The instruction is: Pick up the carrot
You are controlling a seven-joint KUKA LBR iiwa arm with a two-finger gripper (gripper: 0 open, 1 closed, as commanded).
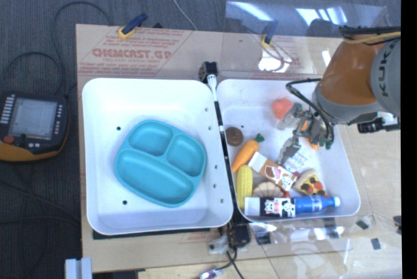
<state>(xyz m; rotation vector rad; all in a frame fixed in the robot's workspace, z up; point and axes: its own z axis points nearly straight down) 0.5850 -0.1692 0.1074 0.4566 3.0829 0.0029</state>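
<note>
While the blue-and-white bottle [296, 206] lies along the near wall of the right bin [251, 96], everything else sits farther back from it. Just beyond the bottle's capped left end rests a yellow corn cob [243, 182], with a tan bread-like piece [264, 188] beside it and a pizza-slice toy [310, 184] toward the bottle's other end. A small printed carton [274, 173] lies just behind those. Farther than the bottle again, the carrot [245, 152] lies tilted, its green tip pointing away, touching the corn's far end and close to the bin's left wall. A brown round piece [234, 136] sits just beyond the carrot. The gripper [297, 143] hangs behind the bottle's middle, right of the carrot and apart from it; its fingers look parted with nothing clearly between them, though clutter blurs this. An orange-pink item [282, 107] lies farther back still. To the bottle's left, the left bin [104, 95] holds 1 blue divided plate [161, 162]. Far to the left, off the bench, rests a control pendant [31, 125].
</note>
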